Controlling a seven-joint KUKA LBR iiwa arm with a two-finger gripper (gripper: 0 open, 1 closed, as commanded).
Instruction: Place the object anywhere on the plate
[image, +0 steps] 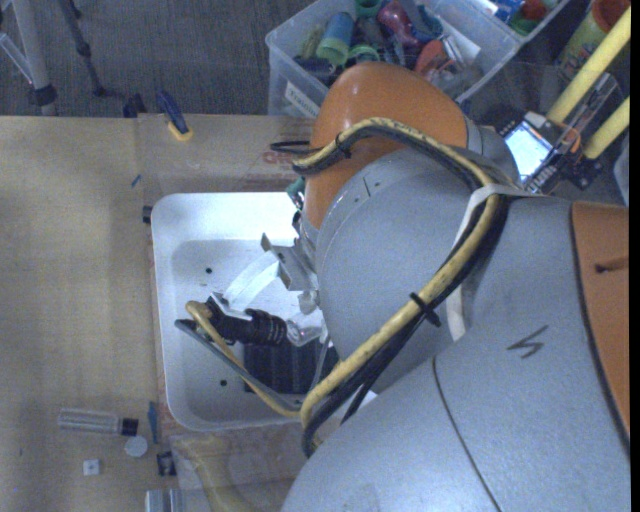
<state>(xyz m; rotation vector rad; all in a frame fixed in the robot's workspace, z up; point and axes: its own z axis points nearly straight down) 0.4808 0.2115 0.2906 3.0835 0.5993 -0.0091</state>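
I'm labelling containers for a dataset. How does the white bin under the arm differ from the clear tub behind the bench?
The white bin is opaque; the clear tub is see-through. The bin lies on the bench, part-covered by the arm; the tub stands beyond the bench's far edge. The tub is heaped with colourful items, the bin is not. Both are open-topped.

Soft overhead light, glare on white bin (200, 225), slight blur.
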